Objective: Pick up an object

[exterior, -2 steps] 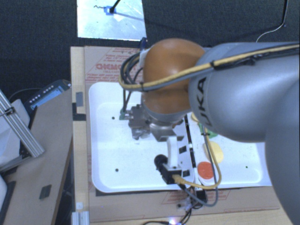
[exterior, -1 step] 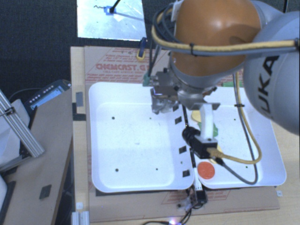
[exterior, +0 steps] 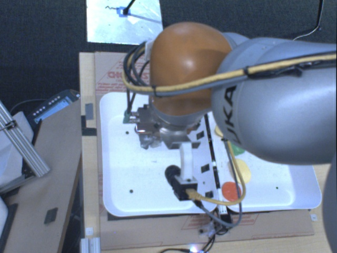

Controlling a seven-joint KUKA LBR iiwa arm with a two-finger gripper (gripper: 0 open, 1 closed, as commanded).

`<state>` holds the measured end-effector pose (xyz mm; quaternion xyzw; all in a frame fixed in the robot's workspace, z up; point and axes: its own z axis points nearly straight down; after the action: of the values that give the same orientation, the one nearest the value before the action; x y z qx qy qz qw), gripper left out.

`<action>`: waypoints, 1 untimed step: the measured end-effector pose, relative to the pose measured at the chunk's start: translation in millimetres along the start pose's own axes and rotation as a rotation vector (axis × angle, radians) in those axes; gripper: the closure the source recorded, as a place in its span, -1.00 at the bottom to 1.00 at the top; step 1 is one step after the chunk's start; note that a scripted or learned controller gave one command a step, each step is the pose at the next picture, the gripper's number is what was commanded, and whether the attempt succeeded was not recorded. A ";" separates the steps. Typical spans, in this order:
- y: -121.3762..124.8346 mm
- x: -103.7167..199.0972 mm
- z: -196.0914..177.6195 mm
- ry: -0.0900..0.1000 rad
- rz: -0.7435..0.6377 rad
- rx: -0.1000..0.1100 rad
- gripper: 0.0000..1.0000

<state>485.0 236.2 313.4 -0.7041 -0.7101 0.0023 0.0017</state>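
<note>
Camera view: "UKA"-marked arm (exterior: 274, 104), orange object (exterior: 230, 190)

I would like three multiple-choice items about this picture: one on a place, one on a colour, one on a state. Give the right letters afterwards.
1. The round orange thing lies:
A. in the view's left bin
B. on the bench outside the bins
C. in the right bin

2. The thing just behind the orange one is:
A. yellow
B. blue
C. black

3. The green thing is:
A. fully in view
B. partly hidden by the arm
C. lying on the cardboard

Answers:
1 C, it rests right of the gap between the bins.
2 A, the yellow thing sits there.
3 B, the grey arm covers most of it.
</note>
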 end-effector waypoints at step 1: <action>12.4 -2.4 -168.3 0.010 0.004 -0.025 1.00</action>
<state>498.3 234.1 481.7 -0.7053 -0.7088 -0.0101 -0.0034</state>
